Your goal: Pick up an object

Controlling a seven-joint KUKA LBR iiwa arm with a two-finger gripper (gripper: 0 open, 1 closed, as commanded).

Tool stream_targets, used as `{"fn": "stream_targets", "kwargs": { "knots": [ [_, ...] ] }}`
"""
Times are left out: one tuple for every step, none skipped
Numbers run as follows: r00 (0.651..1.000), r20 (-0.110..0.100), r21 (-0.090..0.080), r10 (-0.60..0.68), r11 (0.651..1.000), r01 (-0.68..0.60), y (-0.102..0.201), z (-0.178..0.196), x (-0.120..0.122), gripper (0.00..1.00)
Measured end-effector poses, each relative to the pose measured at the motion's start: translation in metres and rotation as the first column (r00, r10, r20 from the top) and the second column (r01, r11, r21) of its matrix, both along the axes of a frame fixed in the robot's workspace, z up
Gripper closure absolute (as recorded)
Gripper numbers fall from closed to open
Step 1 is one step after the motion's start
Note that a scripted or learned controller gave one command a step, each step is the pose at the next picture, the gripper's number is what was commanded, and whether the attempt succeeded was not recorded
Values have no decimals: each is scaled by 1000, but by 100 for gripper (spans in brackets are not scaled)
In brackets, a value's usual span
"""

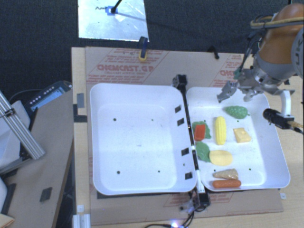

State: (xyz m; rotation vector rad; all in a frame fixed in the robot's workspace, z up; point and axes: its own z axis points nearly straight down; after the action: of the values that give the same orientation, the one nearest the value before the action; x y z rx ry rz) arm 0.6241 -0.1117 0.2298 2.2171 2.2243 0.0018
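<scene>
Both bins are plain white: the left bin (137, 137) and the right bin (273, 148), each dotted with a few small dark spots. In the right bin lie a yellow corn cob (220, 130), a red block (200, 131) on a green leaf (206, 130), a second green leaf (236, 111), a pale yellow cheese wedge (242, 135), a dark green piece (203, 151), a light yellow round piece (221, 157), a tan piece (226, 174) and an orange-red sausage (226, 184). The desk (123, 65) is tan cardboard with red lettering. The arm (282, 37) is grey with an orange band, and the tool (237, 93) is grey metal.
</scene>
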Motion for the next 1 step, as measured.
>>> {"fn": "stream_targets", "kwargs": {
  "knots": [
    [1000, 3, 0, 3, 1000, -3, 0, 11, 1, 100]
  ]
}}
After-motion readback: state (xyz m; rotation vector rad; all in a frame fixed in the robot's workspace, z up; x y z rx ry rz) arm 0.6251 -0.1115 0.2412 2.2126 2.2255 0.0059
